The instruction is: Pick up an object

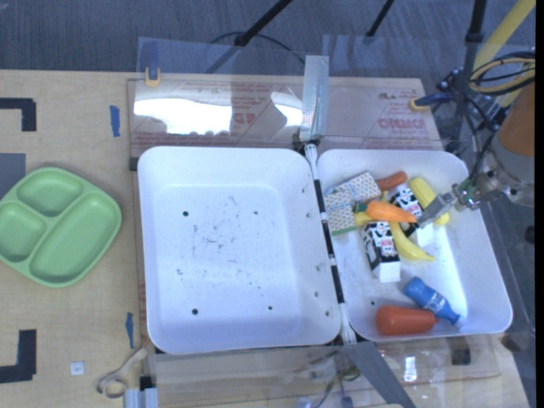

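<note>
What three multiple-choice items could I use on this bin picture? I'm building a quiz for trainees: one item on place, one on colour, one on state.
1. Where does the gripper hang?
A. Over the right bin
B. Over the green tray
C. Over the bare wood

2. What colour is the bottle near the right bin's front edge?
A. Green
B. Blue
C. Yellow

3. How does the carrot lie?
A. Alone on the left bin's floor
B. On the green tray
C. On top of the heap of toys

Key: 1 A, the arm comes in from the right and its tip sits above the heap of toys in the right bin. 2 B, the bottle is blue with a white cap end. 3 C, the carrot rests across the banana and the cartons.
</note>
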